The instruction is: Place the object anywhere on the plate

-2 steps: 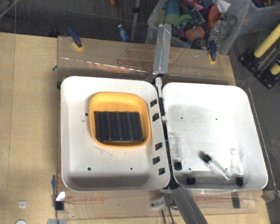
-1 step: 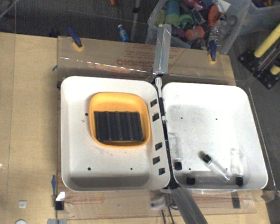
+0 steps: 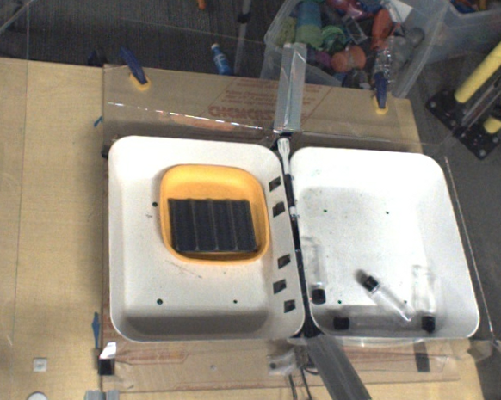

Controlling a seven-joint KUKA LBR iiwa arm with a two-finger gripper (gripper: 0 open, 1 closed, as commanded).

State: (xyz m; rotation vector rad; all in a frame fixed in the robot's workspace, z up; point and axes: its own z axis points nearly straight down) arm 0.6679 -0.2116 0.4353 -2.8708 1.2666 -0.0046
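Gripper state could not be told. Clear object with a dark tip lay in the right bin, near its front wall; orange plate sat in the left bin, well apart.

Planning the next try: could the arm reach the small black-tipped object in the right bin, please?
Probably yes: the black-tipped object lies uncovered on the floor of the right bin, with nothing on top of it, and the approach from the right looks open.

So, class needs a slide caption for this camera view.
Yellow plate with dark ribbed block in left bin; small clear object in right bin.
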